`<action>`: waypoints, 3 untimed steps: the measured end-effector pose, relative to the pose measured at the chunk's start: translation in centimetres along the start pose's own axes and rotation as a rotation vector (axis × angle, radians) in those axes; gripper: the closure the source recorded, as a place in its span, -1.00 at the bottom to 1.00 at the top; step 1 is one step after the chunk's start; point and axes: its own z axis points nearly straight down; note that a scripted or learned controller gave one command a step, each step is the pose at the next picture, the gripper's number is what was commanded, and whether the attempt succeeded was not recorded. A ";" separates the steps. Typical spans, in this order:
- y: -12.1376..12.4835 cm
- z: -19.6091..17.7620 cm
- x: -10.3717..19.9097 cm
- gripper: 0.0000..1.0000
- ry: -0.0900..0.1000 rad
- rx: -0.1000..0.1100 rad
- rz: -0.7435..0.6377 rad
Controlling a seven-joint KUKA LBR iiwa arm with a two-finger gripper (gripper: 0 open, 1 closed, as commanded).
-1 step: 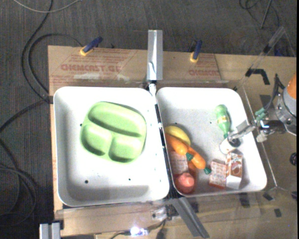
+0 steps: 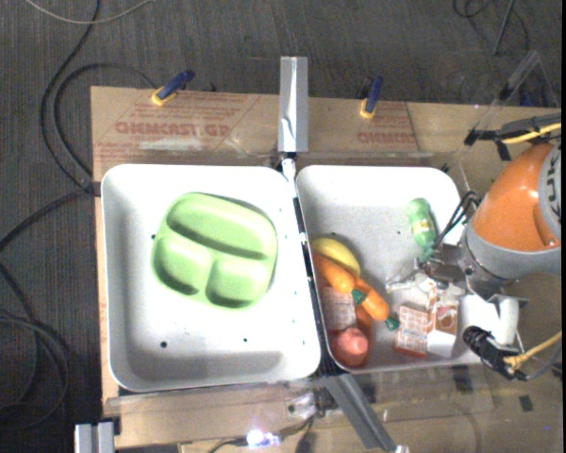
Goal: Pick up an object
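Gripper hangs low over the right side of the right bin, among small cartons; whether it is open, or has anything in its grasp, cannot be told under the wrist clutter. Nearest the camera's bottom edge lie a red apple-like fruit and 2 cartons. Beyond them sit a carrot, an orange piece and a banana; farther back, a green packet. For a clean pick, a carton just beside the wrist looks best: descend straight, close on its narrow sides, and lift slowly. The left bin holds a green tray.
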 end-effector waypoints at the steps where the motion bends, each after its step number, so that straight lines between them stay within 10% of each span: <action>1: -1.5 3.3 3.5 -1.00 -0.001 0.004 -0.290; 2: -0.4 3.7 6.4 -1.00 -0.008 -0.010 -0.100; 3: 5.4 1.4 4.0 -1.00 0.001 0.012 -0.188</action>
